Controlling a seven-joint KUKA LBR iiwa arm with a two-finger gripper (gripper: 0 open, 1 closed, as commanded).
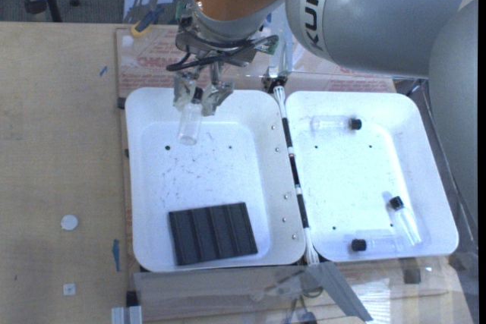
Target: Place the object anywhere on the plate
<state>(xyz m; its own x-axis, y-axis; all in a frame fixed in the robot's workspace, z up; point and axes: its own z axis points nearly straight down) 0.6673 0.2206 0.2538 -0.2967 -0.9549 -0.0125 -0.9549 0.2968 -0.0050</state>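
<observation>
The gripper (199, 96) hangs over the far edge of the left bin (144, 163), its two fingers pinching the top of a clear vial (188, 125) that dangles below them, tilted a little. The vial appears to be clear of the bin floor, though the slanted view makes that hard to settle. The dark ridged plate (212, 233) lies flat at the near edge of the same bin, well apart from the gripper and a little toward the divider side.

The step in hand looks like the carry. To do it well, the arm should travel across the bin toward its near edge with the vial kept high enough to clear the plate's ridges. It should stop over the plate's middle, not its rim, and lower until the vial nearly touches before letting go. Laid along a groove, the round vial is less likely to roll off.

Nothing stands between the vial and the plate; the bin floor there carries only fine specks. The right bin (425, 163) holds three more vials: one (334, 123) near its far edge, one (402, 218) by its right wall, and one (372, 244) along its near edge. All are out of the path.
</observation>
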